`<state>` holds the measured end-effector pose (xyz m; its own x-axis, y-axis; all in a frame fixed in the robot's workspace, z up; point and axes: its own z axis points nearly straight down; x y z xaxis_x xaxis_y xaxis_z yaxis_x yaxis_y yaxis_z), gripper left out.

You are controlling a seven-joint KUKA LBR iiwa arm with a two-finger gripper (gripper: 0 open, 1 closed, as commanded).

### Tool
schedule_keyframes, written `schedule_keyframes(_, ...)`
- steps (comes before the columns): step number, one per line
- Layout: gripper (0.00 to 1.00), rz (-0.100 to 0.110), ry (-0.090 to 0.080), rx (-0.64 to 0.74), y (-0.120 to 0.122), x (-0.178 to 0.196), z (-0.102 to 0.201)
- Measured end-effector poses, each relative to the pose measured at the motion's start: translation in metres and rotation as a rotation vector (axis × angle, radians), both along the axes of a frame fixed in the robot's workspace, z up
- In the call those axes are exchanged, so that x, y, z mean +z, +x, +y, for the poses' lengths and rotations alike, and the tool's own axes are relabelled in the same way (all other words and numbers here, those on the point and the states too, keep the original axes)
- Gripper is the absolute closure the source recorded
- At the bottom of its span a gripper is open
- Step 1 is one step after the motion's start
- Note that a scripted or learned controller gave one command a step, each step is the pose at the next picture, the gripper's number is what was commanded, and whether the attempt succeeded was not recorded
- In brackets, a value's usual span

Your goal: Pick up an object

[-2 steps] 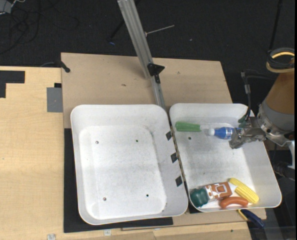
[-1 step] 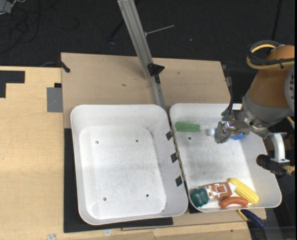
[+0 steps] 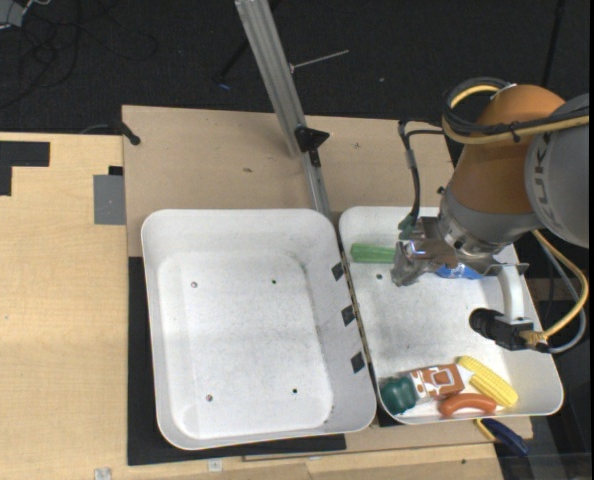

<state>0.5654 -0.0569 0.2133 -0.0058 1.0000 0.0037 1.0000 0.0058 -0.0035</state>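
From above, two shallow white bins sit side by side on a pale wooden bench (image 3: 227, 158). Both look like smooth plastic with rounded corners. The left bin (image 3: 239, 323) has a flat, speckled floor with a few tiny dark dots on it. Small black clips join it to the right bin (image 3: 427, 318) along the middle edge.

The arm (image 3: 537, 168) reaches in from the right. It is round and grey, with a shiny orange band above the wrist, and black and yellow cables loop around it. Its gripper (image 3: 409, 268) hangs low over the back part of the right bin. It is small, dark and metal-looking. I cannot tell how the fingers stand; they are too small and dark to make out.

Just beside the gripper, on its left, lies a flat green thing (image 3: 371, 254) near the back wall of the bin. A blue thing (image 3: 464, 270) peeks out under the wrist on the other side.

At the front of the right bin a little group lies close together: a dark green round thing (image 3: 399, 393), a small orange and white box (image 3: 435, 380), a bumpy yellow corn cob (image 3: 488, 380) and a curved orange thing (image 3: 466, 405). These are well apart from the gripper.

A long grey metal rail (image 3: 277, 78) slants up from behind the bins.
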Motion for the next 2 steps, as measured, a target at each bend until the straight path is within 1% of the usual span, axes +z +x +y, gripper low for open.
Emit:
schedule_keyframes(1,1.00,0.000,-0.002,-0.002,0.005,0.003,0.042)
schedule_keyframes(2,1.00,0.000,-0.002,-0.001,0.010,-0.001,0.099)
